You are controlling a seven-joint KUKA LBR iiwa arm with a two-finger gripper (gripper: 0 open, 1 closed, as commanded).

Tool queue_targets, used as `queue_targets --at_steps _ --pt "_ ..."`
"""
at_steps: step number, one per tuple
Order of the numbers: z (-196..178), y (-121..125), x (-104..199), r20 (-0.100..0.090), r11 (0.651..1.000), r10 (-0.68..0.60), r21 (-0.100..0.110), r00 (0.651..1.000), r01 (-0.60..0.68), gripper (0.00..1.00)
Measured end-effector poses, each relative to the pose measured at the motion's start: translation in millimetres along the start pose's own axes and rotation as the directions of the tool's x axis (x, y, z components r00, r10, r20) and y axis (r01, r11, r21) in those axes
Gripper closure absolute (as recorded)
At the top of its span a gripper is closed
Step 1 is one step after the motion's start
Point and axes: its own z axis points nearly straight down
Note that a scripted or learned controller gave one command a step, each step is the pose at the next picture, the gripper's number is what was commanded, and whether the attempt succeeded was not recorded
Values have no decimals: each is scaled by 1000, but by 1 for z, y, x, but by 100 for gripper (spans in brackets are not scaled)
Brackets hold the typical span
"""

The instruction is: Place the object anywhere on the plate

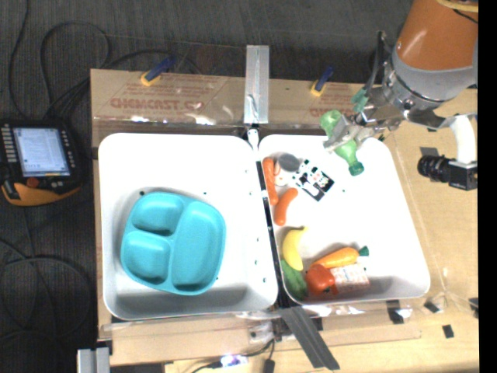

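Observation:
A turquoise divided plate [172,241] lies in the left bin [116,162]. My gripper [351,137] hangs over the far edge of the right bin [404,224], beneath the arm's orange band. It is shut on a green toy object [353,160]: one green end sticks out to the left of the fingers, the other hangs down to the lower right. The toy is held in the air, well to the right of the plate.
The right bin holds an orange carrot [271,173], a black-and-white piece [314,181], a banana [293,244], a red-orange pepper [319,280], another carrot [339,256] and a small box [354,276]. A metal divider [257,84] stands behind the bins.

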Motion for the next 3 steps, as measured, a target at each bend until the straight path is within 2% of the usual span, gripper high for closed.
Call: queue_targets --at_steps 1,2,3 --pt "49 24 78 -4 906 -422 -3 906 422 100" --pt "113 2 158 -4 837 -547 -3 837 547 100" --pt "113 3 158 -4 837 -547 -3 837 546 0"
